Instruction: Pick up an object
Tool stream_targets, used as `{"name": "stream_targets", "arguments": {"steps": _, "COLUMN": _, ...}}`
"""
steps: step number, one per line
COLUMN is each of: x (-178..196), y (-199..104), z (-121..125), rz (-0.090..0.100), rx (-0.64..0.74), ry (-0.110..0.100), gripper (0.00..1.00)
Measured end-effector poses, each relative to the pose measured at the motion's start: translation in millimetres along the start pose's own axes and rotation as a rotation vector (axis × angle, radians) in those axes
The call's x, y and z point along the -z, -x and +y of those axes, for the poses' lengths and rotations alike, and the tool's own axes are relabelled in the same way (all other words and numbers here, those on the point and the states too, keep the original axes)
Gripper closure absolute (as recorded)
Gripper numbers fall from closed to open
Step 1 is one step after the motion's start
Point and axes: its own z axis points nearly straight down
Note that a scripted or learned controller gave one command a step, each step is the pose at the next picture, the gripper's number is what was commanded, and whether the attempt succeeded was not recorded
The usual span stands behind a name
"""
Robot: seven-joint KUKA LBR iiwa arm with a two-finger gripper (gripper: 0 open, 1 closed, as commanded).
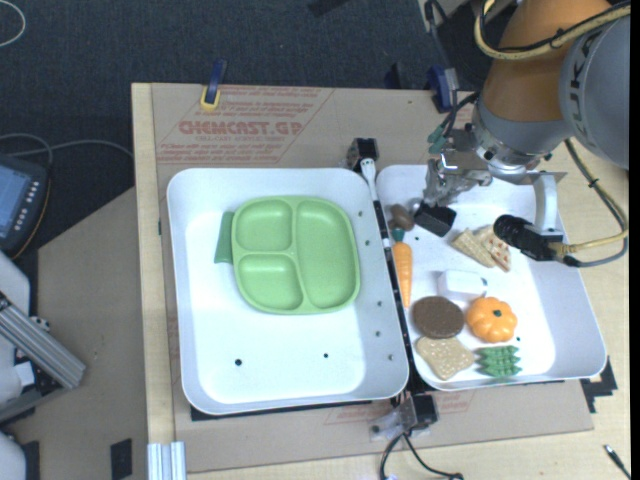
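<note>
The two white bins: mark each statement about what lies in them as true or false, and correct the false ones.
1. The green plate lies in the left bin. True.
2. The carrot lies in the left bin. False: it lies in the right bin, along its left wall.
3. The small pumpkin sits right of the brown round cookie. True.
4. The green plate has one undivided hollow. False: it has three compartments.
5. The gripper is over the left bin. False: it is over the right bin's upper part.
</note>
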Motion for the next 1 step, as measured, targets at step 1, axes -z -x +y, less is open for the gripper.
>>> {"name": "stream_targets", "arguments": {"steps": 1, "x": 7.4, "y": -3.0, "z": -3.2, "rz": 0.001, "rx": 0.001, "ry": 0.001, "gripper": 1.00}}
